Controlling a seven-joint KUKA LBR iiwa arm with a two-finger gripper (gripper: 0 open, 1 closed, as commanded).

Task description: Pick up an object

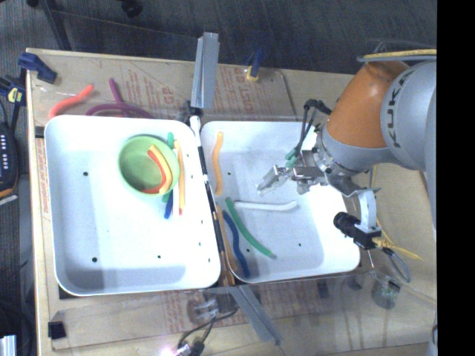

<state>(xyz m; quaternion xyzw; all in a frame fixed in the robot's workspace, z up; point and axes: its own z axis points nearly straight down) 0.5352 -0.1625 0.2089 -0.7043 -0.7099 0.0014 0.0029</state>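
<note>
where gripper [276, 178] hovers, white strip [266, 207] just below

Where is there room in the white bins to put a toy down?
The left white bin has bare floor along its near side, below the green bowl. In the right white bin, there is space between the green strip and the near right corner. It is crowded around the gripper and white strip.

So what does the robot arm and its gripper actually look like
The arm is bulky and rounded, grey metal with a broad orange band above the wrist and dark lettering on the grey shell. Thin dark cables run down to the gripper, a small silvery metal two-finger assembly.
</note>
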